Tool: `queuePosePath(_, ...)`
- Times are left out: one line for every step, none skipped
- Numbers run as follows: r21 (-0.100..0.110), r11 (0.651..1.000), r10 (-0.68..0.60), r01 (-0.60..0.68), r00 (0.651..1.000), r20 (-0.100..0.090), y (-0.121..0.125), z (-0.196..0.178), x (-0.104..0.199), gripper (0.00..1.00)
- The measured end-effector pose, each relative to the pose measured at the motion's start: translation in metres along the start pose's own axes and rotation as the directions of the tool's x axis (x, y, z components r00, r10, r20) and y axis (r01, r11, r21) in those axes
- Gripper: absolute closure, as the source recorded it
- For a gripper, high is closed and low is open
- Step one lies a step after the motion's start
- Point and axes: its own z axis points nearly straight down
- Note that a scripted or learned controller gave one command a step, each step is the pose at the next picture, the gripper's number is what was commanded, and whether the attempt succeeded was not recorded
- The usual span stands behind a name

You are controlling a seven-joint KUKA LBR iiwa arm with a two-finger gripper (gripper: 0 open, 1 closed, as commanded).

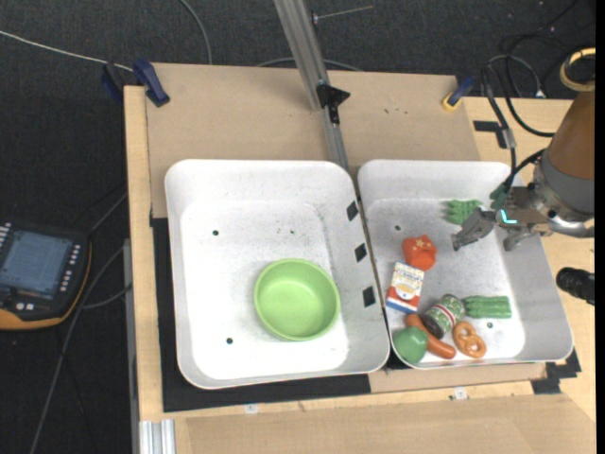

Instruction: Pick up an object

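Camera view: gripper point(493, 230) fingers spread apart, green toy point(462, 210) just beside them, ungripped

Well away from the end effector, across the divide, a green bowl point(297, 298) sits in the far white bin point(194, 201), and farther off a handheld screen point(40, 272) lies beside the desk point(246, 102).

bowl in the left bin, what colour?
Light green bowl, plain, no pattern; seen clearly in the camera view.
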Motion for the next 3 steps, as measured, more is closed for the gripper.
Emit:
queuePosePath(0.0,1.0,0.0,0.0,1.0,0.0,0.0,0.0,0.0,0.0)
queuePosePath(0.003,1.0,0.0,0.0,1.0,0.0,0.005,0.044,-0.002,0.0)
queuePosePath(0.004,1.0,0.0,0.0,1.0,-0.001,-0.004,0.091,-0.001,0.0)
